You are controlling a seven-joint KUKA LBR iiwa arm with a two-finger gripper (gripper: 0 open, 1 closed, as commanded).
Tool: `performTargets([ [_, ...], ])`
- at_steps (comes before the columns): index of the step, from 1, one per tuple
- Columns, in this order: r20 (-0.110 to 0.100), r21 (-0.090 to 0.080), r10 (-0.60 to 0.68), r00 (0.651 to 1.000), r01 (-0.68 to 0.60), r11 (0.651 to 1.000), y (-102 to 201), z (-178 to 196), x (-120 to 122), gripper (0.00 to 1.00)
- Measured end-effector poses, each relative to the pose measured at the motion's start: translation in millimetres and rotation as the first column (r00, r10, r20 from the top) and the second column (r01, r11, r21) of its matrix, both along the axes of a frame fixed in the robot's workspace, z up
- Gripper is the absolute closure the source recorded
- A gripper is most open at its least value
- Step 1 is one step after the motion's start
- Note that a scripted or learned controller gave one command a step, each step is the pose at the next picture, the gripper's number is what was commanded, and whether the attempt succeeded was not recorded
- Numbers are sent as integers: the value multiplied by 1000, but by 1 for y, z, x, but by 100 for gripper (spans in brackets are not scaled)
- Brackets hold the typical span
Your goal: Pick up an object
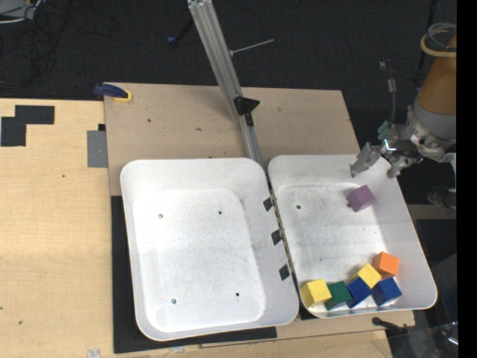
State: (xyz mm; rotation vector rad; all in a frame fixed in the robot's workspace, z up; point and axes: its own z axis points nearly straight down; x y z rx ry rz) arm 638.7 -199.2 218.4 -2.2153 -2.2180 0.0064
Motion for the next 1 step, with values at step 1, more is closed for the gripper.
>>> performTargets([
  [1, 4, -2, 4, 1000, -4, 1000, 0, 3, 1, 0],
])
